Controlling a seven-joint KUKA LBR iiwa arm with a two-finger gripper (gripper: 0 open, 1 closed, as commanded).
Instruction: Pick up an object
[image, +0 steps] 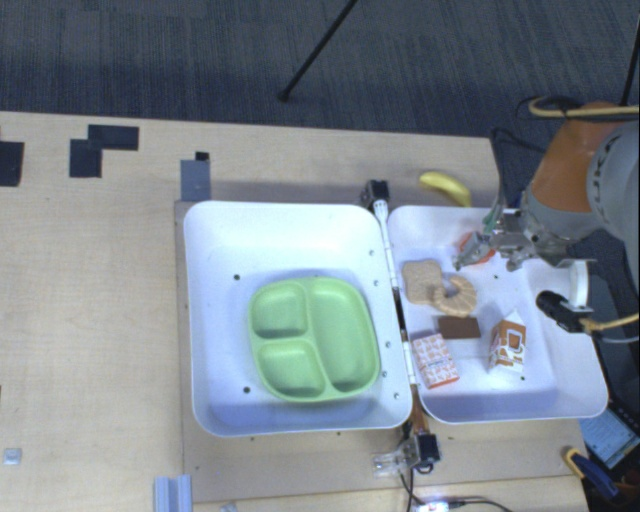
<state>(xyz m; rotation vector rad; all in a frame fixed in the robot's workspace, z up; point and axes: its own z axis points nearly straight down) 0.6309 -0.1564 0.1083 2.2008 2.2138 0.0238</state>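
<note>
Grey arm's two-finger gripper (478, 250) hung over the right white bin (570, 395), jaw state unclear, can't tell. Just below-left of it lay a tan bread-like slice (423, 277) and a ring-shaped piece (455, 293). A green divided plastic plate (312, 338) sat in the left white bin (215, 300).

Arm (600, 170) cut off at right

A: What kind of place is this?
B: A robot lab. A grey arm (590, 190) reaches over a wooden desk (90, 320) with two white bins (215, 300), loose cables (420, 460) at its near edge.
</note>
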